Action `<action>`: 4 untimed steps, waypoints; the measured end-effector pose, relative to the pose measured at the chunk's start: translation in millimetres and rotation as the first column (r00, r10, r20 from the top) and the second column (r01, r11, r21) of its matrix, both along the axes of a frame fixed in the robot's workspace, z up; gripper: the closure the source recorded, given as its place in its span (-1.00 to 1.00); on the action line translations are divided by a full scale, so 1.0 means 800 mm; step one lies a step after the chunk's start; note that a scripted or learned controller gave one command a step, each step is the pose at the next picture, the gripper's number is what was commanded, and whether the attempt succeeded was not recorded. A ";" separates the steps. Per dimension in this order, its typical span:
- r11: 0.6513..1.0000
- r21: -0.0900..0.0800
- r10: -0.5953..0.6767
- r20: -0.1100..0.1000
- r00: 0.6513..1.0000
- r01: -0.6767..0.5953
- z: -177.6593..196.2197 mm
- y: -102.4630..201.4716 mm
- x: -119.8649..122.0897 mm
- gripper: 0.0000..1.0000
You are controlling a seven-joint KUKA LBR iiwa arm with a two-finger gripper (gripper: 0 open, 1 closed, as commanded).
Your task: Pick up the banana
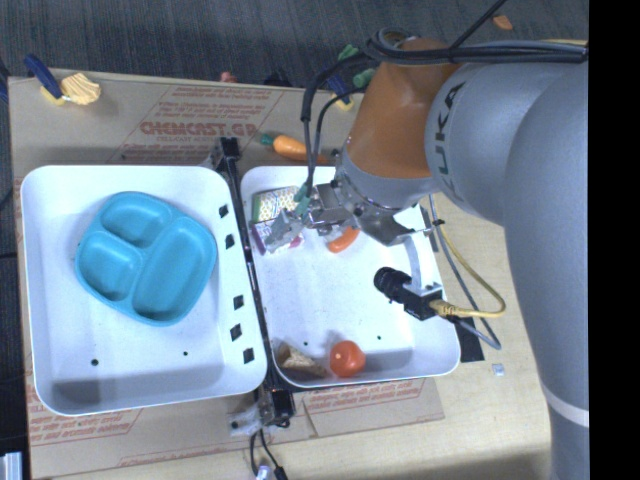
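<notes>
Tucked against the near wall of the right bin (330,303), a red tomato (346,358) is sitting beside a tan-brown lump (298,361), possibly the banana, though I'm not managing to tell. Further back, the gripper (296,224) is hovering over a shiny packet (270,208); how wide it's standing, I can't tell. That lump is lying nearward of the claw, its long axis running along the wall.

Dark grey carpeted floor (150,18) along the top edge. Brown cardboard sheet (190,118) with red print laid flat over the bench, showing past the far and near edges of both bins. Light even, overhead, soft shadows only. Small pale scraps near the sheet's far left corner.
</notes>
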State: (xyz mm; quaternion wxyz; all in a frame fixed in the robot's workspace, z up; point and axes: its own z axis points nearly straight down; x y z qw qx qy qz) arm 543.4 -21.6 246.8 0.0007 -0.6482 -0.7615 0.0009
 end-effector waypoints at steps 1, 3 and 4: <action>0.922 0.002 0.388 -0.002 0.922 -0.388 -0.069 0.006 -0.063 -1.00; 0.911 0.001 0.413 -0.002 0.911 -0.413 -0.154 0.271 -0.086 -1.00; 0.968 0.001 0.252 0.000 0.968 -0.252 -0.013 0.201 -0.084 -1.00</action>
